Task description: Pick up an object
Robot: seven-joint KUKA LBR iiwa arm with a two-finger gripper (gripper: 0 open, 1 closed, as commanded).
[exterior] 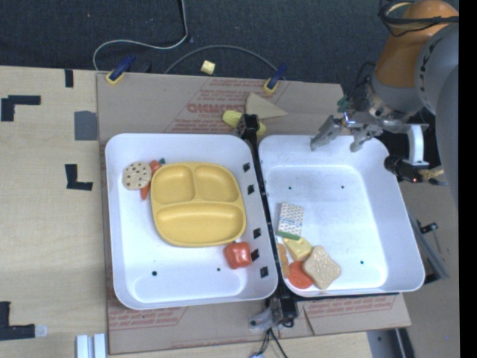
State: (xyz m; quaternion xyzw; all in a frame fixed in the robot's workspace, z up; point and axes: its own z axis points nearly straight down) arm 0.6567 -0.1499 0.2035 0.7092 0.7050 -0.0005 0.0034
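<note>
While my claw (343,135) hangs with fingers apart at twelve o'clock of the right bin (387,222), food pieces (305,256) lie at seven o'clock.

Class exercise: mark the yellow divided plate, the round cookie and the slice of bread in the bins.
yellow divided plate (198,213): camera view, on its large lower compartment.
round cookie (136,175): camera view, on its speckled top face.
slice of bread (323,268): camera view, on its tan top.
</note>
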